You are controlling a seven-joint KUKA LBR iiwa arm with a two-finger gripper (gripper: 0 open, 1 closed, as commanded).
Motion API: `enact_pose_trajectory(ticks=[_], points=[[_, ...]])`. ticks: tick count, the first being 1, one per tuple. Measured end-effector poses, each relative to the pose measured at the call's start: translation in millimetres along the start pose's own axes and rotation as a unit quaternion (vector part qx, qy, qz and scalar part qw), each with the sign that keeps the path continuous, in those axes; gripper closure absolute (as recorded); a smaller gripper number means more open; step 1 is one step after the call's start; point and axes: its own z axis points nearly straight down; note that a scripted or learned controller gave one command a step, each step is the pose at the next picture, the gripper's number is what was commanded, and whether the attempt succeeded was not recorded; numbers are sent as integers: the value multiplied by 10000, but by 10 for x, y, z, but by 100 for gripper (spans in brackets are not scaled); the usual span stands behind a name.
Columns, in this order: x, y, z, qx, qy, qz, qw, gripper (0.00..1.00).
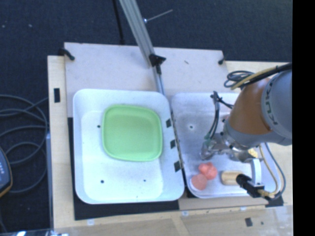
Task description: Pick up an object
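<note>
A plate (132,132) lies in the left bin (86,181).

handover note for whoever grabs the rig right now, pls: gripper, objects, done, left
Gripper: low over the right bin, just above the objects; finger state unreadable from this view, nothing seen held.
Objects: two pink pieces touching each other at the right bin's near edge; a cork-like tan piece just to their right. Green plate lies flat in the left bin.
Done: arm positioned over the right bin.
Left: grasp and lift; nothing is picked up yet as far as the view shows.
</note>
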Motion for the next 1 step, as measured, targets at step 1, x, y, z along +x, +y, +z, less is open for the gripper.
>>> enact_pose_trajectory(ticks=[1], points=[[78, -28, -571, -21, -7, -10, 10000, 100]])
